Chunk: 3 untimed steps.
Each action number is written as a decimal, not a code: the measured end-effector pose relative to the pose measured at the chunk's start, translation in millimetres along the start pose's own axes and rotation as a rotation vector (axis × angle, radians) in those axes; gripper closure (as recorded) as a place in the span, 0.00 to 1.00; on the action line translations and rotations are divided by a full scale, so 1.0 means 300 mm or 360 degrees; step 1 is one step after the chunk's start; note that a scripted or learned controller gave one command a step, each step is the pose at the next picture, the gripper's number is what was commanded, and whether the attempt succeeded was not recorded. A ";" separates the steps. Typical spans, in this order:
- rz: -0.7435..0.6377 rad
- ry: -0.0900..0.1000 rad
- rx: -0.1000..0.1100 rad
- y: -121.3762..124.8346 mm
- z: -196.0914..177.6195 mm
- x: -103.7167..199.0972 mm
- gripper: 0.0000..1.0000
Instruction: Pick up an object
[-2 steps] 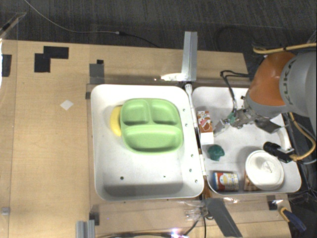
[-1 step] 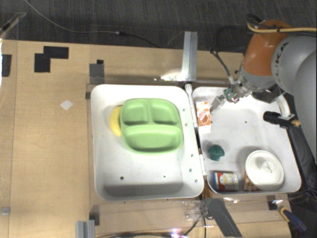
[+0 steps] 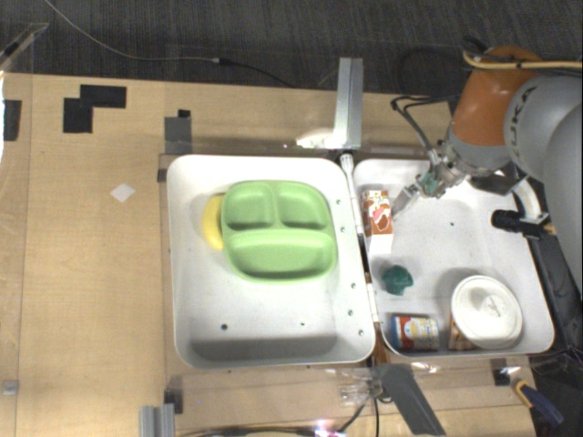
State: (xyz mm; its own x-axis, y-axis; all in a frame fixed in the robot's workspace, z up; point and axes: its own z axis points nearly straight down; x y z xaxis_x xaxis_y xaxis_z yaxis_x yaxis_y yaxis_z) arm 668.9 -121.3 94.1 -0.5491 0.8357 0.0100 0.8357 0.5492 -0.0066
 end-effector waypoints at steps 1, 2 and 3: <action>0.0361 -0.0043 -0.0024 -0.001 0.014 0.089 0.00; 0.0745 -0.0023 -0.0026 0.047 0.020 0.086 0.00; 0.0733 -0.0028 -0.0036 0.056 -0.024 0.086 1.00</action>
State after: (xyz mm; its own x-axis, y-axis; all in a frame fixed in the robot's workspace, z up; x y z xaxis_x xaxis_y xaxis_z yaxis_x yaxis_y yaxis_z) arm 668.8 -90.5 101.4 -0.1202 0.9927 -0.0060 0.9926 0.1202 0.0155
